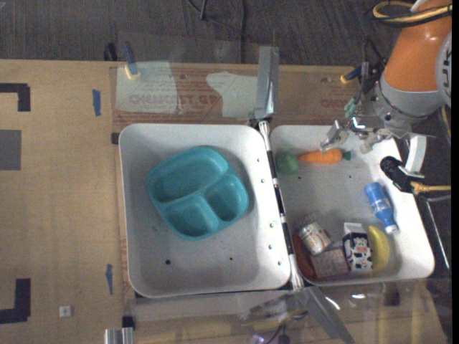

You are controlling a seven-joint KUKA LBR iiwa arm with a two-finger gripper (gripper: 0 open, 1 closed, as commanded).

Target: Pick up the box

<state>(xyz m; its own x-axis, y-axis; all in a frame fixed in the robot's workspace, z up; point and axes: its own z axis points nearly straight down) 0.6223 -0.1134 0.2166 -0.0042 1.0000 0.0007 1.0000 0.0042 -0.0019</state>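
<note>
— Where is the arm?

— It reaches in from the right, its orange band high over the far right corner of the right bin. The gripper hangs over the far edge of that bin, just above and beside the leafy end of a toy carrot.

— Is it holding anything?

— Nothing shows between its fingers. Whether they stand apart or together I cannot tell; the metal parts there are small and blurred.

— And the box?

— The box, a small carton printed with black and white patches, stands in the near right part of the right bin, well apart from the gripper. A yellow banana lies against its right side. On its left a brownish flat packet touches it, and a small tin can lies tilted just beyond that packet.

— What else is in that bin?

— A green round toy near the far left wall, with the carrot lying crosswise beside it, and a blue bottle lying near the right wall.

— And the left bin?

— It holds a teal divided plate with three compartments, lying toward the far middle of the bin.
</note>
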